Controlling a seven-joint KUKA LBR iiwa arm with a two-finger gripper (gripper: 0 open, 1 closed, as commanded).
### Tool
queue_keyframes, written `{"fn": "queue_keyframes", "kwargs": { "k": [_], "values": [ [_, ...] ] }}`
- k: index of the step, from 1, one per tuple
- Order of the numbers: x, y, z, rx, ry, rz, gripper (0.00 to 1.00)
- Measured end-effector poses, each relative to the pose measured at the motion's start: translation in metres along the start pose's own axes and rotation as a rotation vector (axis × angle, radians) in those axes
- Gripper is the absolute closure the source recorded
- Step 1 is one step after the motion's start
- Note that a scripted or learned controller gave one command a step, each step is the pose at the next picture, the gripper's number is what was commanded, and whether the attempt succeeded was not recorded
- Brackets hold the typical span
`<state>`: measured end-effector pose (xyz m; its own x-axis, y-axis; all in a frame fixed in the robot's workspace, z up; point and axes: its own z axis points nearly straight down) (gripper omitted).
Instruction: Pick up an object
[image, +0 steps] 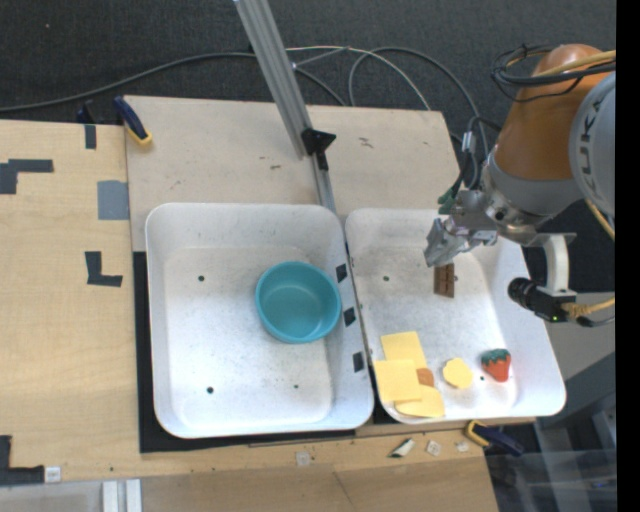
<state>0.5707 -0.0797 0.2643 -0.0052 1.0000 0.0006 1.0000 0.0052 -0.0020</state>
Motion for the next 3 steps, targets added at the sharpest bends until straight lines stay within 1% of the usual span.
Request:
{"fn": "queue_keyframes", "kwargs": {
  "k": [1,3],
  "values": [
    [0.055,0.014,-0.001,-0.001,0.001,-0.002,1.0],
    [0.15,0.044,0.026,0.0,-0.001,0.0,1.0]
  ]
}}
